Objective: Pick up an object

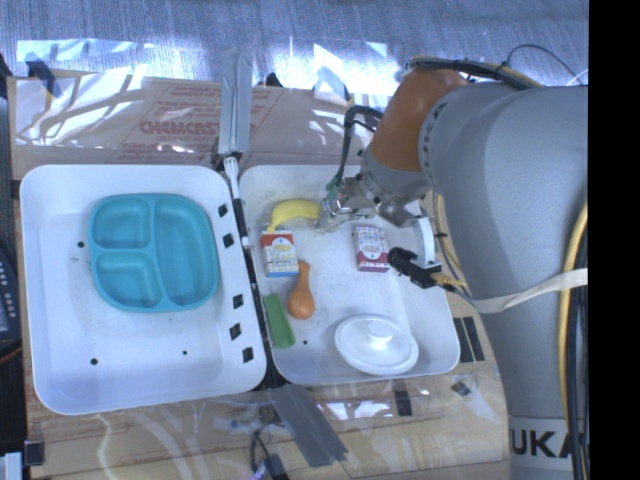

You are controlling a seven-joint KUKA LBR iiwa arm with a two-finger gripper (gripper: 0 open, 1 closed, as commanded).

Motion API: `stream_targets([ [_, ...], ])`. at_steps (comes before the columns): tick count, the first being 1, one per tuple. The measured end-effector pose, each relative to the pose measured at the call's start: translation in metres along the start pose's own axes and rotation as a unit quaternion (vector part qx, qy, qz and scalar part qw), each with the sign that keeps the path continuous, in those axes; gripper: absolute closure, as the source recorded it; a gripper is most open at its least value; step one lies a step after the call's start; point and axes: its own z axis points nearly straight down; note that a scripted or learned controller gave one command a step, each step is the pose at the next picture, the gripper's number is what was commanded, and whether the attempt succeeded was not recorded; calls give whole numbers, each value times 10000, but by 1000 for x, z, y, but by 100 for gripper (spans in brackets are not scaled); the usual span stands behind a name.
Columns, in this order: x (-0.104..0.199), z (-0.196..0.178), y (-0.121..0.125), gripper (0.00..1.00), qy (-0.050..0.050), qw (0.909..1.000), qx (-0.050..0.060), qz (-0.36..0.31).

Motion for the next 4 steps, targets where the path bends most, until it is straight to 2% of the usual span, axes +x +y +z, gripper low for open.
stream_targets([
  [1,0,0,0,0,-3,10000,0,2],
  [2,-23,-1,-21,0,106,9997,-16,-223],
  [3,-45,-1,-48,0,17,9997,-7,-240],
  [4,1,-25,16,0,-2,9989,-11,-466],
])
